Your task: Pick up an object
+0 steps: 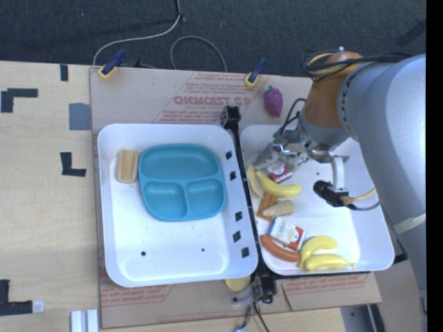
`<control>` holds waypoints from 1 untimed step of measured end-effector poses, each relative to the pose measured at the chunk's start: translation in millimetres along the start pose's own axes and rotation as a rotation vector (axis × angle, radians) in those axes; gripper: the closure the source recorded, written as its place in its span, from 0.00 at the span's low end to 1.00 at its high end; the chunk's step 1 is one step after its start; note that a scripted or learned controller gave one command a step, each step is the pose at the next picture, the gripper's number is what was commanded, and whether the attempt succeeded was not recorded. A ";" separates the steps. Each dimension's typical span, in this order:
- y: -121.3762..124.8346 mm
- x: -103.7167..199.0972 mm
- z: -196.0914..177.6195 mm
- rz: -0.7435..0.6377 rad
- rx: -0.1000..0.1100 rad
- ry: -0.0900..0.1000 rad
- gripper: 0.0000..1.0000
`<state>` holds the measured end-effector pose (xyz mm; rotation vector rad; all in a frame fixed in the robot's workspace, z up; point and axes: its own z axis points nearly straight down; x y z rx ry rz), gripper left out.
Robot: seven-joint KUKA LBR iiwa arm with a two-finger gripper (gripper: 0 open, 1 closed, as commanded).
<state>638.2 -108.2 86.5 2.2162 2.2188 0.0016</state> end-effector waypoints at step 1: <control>0.3 -0.4 -9.9 -0.001 0.001 -0.001 1.00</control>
